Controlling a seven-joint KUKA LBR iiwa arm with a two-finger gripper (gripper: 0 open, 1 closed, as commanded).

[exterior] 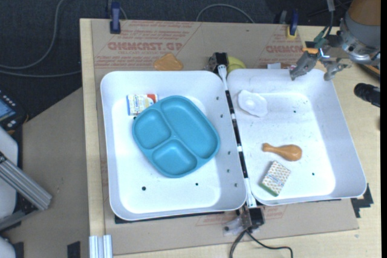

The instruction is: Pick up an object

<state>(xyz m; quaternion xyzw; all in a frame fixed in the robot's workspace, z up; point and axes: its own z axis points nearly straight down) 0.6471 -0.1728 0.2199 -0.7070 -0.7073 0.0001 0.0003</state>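
The right bin [338, 148] holds a white lumpy object [252, 103] at its back left. It also holds a brown drumstick-shaped toy [282, 151] in the middle and a small speckled box [276, 178] near the front. A blue divided plate [175, 135] lies in the left bin [121, 178], partly covering a small printed packet [139, 102]. My gripper [315, 71] hangs over the back edge of the right bin, well behind and to the right of the white object. It is open, with nothing between its fingers [299, 69].
On the bench behind the bins lie an orange piece [168, 61] and a yellow-green object [235, 63] beside a black clip [219, 60]. Blue clamps [114, 17] [292, 23] hold the board's back edge. The arm's wrist [363, 15] looms at the upper right.
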